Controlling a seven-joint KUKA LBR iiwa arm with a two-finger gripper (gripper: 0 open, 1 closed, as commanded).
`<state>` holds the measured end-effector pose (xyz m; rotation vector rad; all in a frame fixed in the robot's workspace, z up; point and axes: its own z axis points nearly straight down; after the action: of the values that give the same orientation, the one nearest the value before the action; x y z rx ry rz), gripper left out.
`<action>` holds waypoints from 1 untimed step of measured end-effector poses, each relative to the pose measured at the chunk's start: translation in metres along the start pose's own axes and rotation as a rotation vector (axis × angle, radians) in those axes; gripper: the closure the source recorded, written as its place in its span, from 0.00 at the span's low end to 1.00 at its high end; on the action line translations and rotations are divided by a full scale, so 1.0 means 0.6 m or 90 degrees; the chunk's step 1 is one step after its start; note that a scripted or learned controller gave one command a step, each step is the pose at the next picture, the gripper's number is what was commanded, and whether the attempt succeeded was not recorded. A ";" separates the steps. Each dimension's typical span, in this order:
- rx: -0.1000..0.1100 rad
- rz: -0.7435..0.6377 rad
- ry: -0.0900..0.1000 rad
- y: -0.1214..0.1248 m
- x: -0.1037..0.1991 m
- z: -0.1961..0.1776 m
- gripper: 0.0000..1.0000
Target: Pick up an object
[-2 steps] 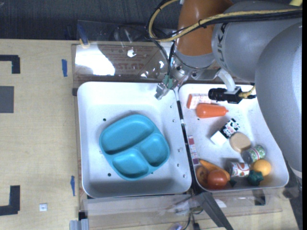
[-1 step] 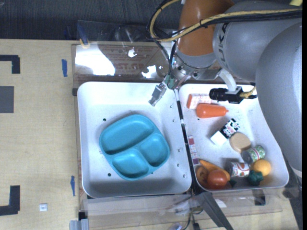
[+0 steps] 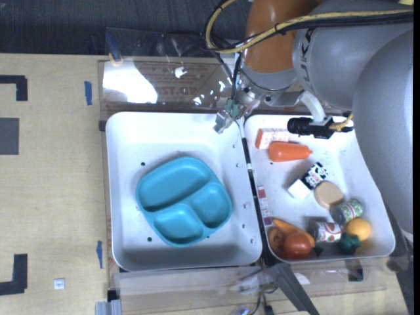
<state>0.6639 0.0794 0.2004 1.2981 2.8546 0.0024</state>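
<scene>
My gripper (image 3: 228, 115) hangs over the back end of the divider between the two bins, near the left bin's far right corner. I see nothing held in it. The right bin (image 3: 367, 163) holds an orange carrot (image 3: 289, 151) with a white and red box (image 3: 271, 136) just behind it. Further forward lie a white carton with black spots (image 3: 308, 178), a tan round disc (image 3: 328, 193), a green can (image 3: 352, 209), a yellow-orange fruit (image 3: 358, 228) and a red tomato (image 3: 298, 244). A blue divided plate (image 3: 184, 199) lies in the left bin (image 3: 125, 176).
A red and white can (image 3: 326, 230), a dark green piece (image 3: 348, 243) and an orange piece (image 3: 282, 226) crowd the right bin's front. A clear plastic sheet (image 3: 164, 81) lies behind the left bin. The arm's bulk overhangs the right bin's far side.
</scene>
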 end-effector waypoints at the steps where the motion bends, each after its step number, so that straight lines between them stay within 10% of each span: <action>1: -0.002 -0.353 -0.001 -0.070 -0.020 -0.151 1.00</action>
<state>0.6398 0.0427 0.2910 0.4659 3.0984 0.0024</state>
